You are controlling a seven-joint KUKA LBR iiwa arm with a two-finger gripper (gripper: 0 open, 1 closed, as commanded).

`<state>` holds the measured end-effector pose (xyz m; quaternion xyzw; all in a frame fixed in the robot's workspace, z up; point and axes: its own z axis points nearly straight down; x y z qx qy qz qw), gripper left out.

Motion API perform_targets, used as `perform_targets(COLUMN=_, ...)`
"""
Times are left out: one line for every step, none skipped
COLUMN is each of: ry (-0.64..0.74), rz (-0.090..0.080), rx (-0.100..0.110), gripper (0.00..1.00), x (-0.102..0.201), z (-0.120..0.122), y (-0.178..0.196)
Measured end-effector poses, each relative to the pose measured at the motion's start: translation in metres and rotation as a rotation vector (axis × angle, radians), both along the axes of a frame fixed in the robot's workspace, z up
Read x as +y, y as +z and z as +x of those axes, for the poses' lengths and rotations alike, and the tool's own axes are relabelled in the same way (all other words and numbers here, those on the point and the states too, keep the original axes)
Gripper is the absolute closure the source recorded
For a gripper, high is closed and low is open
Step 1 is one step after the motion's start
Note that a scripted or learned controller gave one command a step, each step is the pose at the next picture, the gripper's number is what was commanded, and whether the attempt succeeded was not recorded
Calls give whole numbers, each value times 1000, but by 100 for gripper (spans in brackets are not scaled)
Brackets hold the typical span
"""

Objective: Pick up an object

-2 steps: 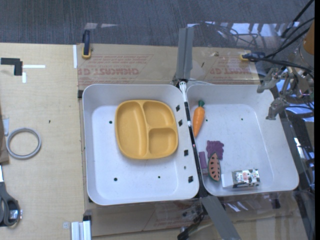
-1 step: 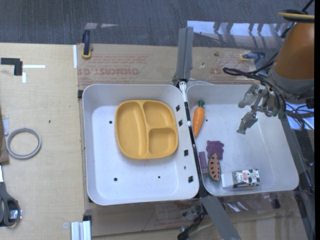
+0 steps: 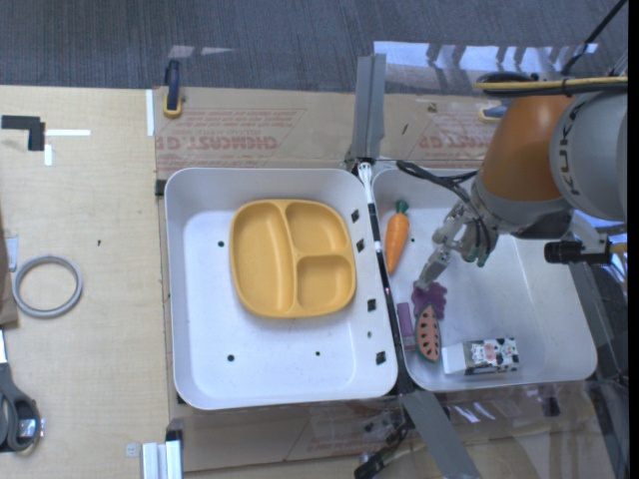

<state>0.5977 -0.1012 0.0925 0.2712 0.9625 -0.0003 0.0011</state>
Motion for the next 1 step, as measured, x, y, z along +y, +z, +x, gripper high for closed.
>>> perform_targets(ry=112, rz=-1, rx=0, gripper=0, x=26, z=-62, y=100)
